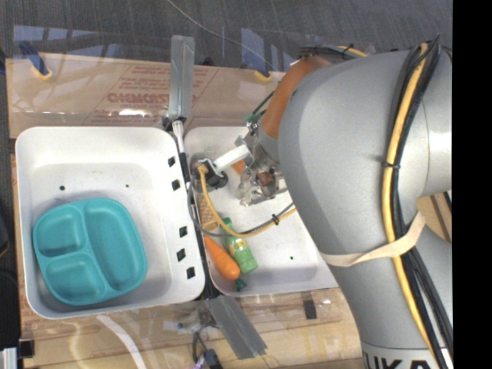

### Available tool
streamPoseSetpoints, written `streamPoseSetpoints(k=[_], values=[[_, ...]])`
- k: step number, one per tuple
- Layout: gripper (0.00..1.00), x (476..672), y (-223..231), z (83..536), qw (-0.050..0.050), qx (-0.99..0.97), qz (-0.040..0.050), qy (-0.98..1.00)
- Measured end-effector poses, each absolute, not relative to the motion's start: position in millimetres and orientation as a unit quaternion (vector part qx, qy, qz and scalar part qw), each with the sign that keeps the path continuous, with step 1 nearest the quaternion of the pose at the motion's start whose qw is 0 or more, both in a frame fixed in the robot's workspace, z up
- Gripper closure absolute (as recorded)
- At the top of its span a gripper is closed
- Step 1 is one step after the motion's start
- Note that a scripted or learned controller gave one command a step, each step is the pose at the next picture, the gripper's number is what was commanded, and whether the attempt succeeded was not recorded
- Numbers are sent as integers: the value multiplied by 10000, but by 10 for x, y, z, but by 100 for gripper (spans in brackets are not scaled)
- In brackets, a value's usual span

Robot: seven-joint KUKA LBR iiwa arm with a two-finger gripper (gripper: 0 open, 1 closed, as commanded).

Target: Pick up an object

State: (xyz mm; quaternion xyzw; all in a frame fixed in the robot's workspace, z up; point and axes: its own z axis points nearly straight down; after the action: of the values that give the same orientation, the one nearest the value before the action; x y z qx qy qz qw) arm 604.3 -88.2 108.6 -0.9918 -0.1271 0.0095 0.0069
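My gripper (257, 184) hangs low over the middle of the right bin (304, 264), under the big grey arm with its orange band. An orange carrot (222, 260) lies at the bin's front left corner. A green bottle-like thing (244, 257) with a pale yellow-green top lies against the carrot's right side. Both sit in front of the gripper and apart from it. A tan woven thing (206, 207) rests along the bin's left wall. The arm hides the bin's right half.
A teal divided plate (88, 249) lies in the left bin (92, 148), towards its front left. A grey metal divider (181, 75) runs between the two bins. Bare white floor shows in the right bin in front of the gripper.
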Motion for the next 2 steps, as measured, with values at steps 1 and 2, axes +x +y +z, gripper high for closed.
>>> streamPoseSetpoints(k=[1, 2], values=[[100, 6040, -869, 1175, 82, -9913, 114, -1308], [100, 6039, -860, 1265, 89, -9908, 125, -1343]])
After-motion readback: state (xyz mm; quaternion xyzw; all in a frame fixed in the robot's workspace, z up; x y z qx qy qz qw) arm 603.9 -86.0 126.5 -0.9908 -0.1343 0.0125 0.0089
